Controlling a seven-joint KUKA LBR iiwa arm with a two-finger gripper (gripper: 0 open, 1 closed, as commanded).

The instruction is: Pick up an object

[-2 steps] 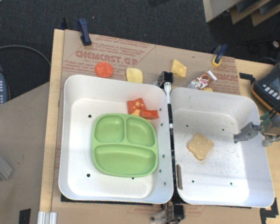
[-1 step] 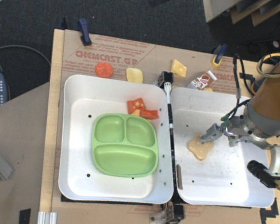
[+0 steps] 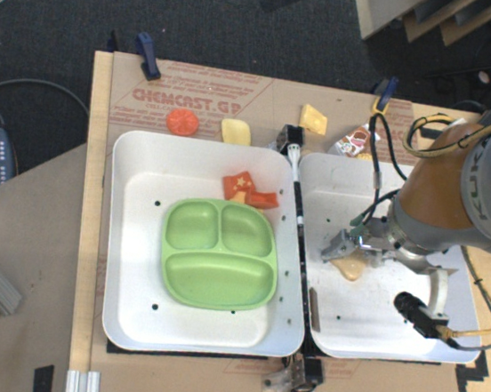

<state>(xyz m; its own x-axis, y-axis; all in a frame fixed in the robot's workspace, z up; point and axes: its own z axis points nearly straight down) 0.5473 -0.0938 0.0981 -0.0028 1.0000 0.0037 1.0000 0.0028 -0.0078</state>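
A small tan, potato-like object (image 3: 352, 267) lies on the floor of the right bin (image 3: 363, 327). My gripper (image 3: 344, 247) is low in that bin, right at the tan object's upper left edge and touching or nearly touching it. The grey arm with its orange band (image 3: 439, 194) covers the bin's right half. In the left bin (image 3: 122, 246) a green divided plate (image 3: 217, 254) lies flat, with a red-orange toy piece (image 3: 248, 189) just behind it.
On the cardboard behind the bins lie an orange-red disc (image 3: 182, 121), a pale yellow piece (image 3: 235, 131), a yellow wedge (image 3: 313, 118) and a red-and-white packet (image 3: 353, 143). Blue clamps (image 3: 147, 55) hold the board. Cables (image 3: 378, 154) hang over the right bin.
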